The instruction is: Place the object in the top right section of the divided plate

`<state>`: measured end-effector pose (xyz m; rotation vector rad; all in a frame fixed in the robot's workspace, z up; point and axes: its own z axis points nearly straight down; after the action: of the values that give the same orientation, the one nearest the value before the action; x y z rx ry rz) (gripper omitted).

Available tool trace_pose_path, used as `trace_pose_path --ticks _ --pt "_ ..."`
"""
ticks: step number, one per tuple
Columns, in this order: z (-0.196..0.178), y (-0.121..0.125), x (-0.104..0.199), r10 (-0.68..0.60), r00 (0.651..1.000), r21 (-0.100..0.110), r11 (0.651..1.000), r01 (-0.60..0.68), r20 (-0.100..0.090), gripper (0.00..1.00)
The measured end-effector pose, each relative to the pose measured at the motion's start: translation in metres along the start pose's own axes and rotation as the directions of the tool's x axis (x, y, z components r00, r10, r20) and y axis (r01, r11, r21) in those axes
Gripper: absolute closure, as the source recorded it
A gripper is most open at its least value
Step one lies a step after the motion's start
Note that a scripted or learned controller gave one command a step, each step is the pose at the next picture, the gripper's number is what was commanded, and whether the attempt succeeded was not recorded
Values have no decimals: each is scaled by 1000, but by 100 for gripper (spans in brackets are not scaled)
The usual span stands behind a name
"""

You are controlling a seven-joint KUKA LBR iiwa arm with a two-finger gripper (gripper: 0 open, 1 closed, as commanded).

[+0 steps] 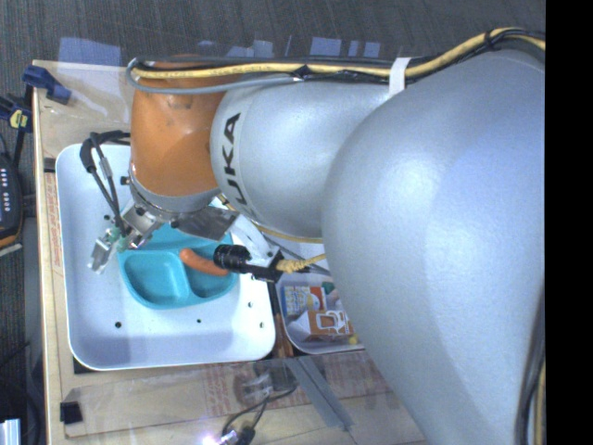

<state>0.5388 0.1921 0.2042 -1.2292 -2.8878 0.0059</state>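
Although the gripper (111, 239) was seen low over the left bin (74, 248), its state could not be judged from the camera view, and nothing was seen held by it. The wrist was bent steeply downward, probably so that the tool could reach the plate from above; the orange band (171, 146) sat directly above the wrist and hid much of the bin's far side.

Just to the right of the gripper and slightly below it lay the blue divided plate (167, 281), resting on the bin floor. An orange, elongated object (202, 260), carrot-like in shape, was seen lying on the plate's upper right part, beneath the wrist and beside a black cable fitting (232, 258). It was judged that the object was probably already in or at the edge of the required section, though the divider there was hidden by the arm, so this could not be confirmed.

Further right of the gripper, past the plate, the second bin (315, 327) was partly visible under the arm's grey body, with a printed packet (320, 318) lying in it. The bins were set on a pale wooden bench (139, 387), and dark carpeted floor (278, 7) was seen beyond it.
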Motion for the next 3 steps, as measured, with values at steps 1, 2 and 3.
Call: trace_pose_path --ticks 1,2,3 --pt "-97 44 -51 53 999 -6 999 -53 1 0" --pt "26 17 6 255 967 2 967 -255 0 0" --pt "-130 15 -19 -6 1000 -6 1000 6 2 0"
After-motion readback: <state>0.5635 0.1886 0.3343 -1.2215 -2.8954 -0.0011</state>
